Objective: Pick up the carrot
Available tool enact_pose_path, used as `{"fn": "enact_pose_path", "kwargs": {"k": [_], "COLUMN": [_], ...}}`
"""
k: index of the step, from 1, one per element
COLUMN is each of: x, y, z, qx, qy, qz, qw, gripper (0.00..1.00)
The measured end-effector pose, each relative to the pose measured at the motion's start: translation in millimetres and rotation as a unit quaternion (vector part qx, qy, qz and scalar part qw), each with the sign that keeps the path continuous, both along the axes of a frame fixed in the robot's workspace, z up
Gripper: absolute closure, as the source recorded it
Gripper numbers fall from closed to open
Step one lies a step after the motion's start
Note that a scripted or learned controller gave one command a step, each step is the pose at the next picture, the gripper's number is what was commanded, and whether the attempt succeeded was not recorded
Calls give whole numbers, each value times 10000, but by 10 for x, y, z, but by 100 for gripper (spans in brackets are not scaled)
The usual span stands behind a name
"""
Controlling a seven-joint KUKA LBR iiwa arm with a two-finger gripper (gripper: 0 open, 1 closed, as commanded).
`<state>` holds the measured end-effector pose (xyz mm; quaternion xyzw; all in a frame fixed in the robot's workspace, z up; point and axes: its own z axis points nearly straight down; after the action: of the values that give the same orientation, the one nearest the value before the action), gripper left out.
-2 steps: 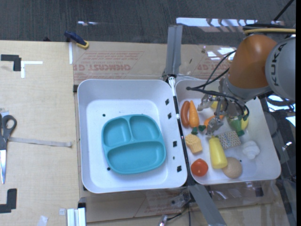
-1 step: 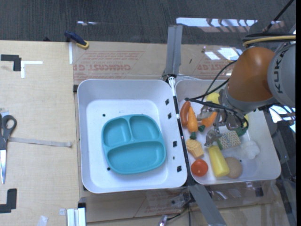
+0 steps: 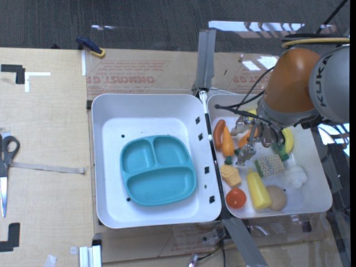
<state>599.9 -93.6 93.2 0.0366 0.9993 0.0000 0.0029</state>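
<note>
The orange carrot (image 3: 225,139) lies along the left wall of the right bin (image 3: 311,204), its green end pointing toward the front. My gripper (image 3: 245,144) hangs low over the bin just to the right of the carrot, close beside it. The wrist and orange band hide what lies directly under the gripper. I see nothing clearly lifted off the bin floor.
Around the gripper lie a yellow corn piece (image 3: 230,175), a red tomato (image 3: 236,198), a yellow bottle (image 3: 257,189), a brown round item (image 3: 275,197), a speckled block (image 3: 270,164) and a banana (image 3: 288,140). The left bin (image 3: 105,149) holds a blue divided plate (image 3: 158,168). Scissors (image 3: 6,166) lie far left.
</note>
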Motion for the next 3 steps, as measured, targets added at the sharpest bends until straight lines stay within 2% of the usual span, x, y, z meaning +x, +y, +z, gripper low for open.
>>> {"fn": "enact_pose_path", "kwargs": {"k": [1, 2, 3], "x": [18, -905, -1114], "y": [4, 618, 735], "z": [103, 994, 1700], "qx": [-7, -1, -2], "qy": [-26, 9, 2], "qz": [15, 1106, 692], "qw": [10000, 9939, 9976], "gripper": [100, 100, 100]}}
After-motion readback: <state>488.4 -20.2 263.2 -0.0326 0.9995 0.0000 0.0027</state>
